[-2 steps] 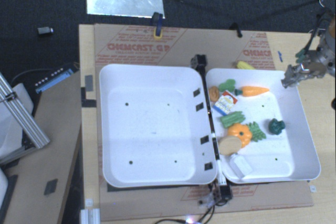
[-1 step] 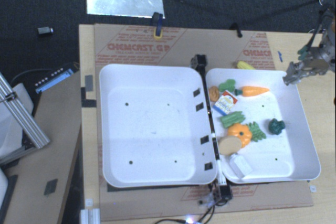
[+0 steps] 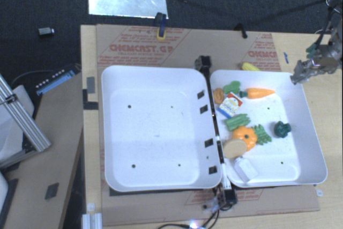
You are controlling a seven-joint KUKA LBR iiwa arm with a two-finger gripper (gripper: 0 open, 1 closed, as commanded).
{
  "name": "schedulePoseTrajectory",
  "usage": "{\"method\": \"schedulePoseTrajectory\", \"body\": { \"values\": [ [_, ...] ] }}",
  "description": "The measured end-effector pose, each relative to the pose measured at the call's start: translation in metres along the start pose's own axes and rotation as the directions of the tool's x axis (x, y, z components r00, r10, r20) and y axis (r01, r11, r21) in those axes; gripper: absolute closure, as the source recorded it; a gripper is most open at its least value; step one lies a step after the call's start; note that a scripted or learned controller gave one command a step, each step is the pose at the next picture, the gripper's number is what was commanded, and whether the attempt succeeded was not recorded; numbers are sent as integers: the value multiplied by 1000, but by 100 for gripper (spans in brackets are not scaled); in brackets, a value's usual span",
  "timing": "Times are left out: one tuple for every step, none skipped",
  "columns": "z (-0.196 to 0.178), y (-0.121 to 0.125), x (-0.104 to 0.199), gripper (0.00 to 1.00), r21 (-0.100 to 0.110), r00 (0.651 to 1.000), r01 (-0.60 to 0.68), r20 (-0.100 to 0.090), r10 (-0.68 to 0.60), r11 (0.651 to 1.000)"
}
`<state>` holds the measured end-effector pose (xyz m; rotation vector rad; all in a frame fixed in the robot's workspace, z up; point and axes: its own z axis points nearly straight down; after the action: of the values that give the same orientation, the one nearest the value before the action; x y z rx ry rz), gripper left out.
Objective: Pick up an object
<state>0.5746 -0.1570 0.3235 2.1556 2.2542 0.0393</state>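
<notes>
While the left bin (image 3: 155, 126) lies bare on board printed "CHEMCAST GP" (image 3: 141, 46), I see the carrot (image 3: 259, 93) in the right bin (image 3: 305, 158) among other toy foods, the gripper (image 3: 305, 69) just outside its far right corner, holding nothing.

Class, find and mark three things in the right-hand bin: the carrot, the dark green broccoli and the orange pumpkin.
carrot (image 3: 259, 93), camera view, on the middle of its orange body.
dark green broccoli (image 3: 282, 128), camera view, on its head.
orange pumpkin (image 3: 245, 137), camera view, on its rounded top.
</notes>
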Motion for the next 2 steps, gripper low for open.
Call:
{"method": "schedulePoseTrajectory", "body": {
  "values": [
    [-11, 1, 1, 100, -3, 1000, 6, 0, -6, 1000],
    [-22, 3, 1, 100, -7, 1000, 12, 0, -12, 1000]
  ]
}}
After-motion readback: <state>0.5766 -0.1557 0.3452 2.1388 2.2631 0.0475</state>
